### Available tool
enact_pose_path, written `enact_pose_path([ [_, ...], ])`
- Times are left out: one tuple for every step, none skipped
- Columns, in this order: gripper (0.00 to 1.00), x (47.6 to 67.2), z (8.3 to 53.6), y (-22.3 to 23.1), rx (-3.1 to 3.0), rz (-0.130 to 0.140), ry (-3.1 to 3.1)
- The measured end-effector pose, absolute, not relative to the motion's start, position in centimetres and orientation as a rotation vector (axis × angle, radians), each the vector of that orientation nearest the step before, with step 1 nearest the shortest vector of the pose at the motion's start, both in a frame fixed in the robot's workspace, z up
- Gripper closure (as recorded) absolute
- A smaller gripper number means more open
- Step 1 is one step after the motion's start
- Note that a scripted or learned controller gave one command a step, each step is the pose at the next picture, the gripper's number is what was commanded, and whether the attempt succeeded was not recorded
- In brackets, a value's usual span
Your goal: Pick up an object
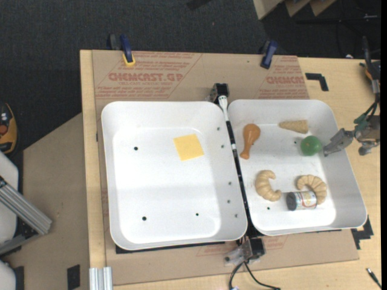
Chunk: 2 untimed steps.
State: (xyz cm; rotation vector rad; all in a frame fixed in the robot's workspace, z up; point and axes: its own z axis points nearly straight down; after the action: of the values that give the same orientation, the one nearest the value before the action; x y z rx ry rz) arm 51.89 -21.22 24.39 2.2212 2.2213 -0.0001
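Both bins [163, 231] white. Left one: a flat yellow square [188, 147]. Right one: orange-tan drumstick [249, 139], green ball [311, 145], pale tan croissants [268, 185] — plus a small dark jar [301, 200] with a light label. Bench board [97, 162] tan, red lettering.

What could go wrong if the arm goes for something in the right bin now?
1. The pincer sits right beside the green ball; a round thing like that may roll away when nudged.
2. The small can lies on its side against a croissant, so a grasp there could catch both or push one aside.
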Motion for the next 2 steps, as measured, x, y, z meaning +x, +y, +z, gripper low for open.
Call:
enact_pose_path([
  [0.00, 59.7, 14.4, -16.0, 2.213, 0.003, 2.230],
  [0.00, 63.8, 9.1, -12.4, 2.214, 0.003, 2.227],
])
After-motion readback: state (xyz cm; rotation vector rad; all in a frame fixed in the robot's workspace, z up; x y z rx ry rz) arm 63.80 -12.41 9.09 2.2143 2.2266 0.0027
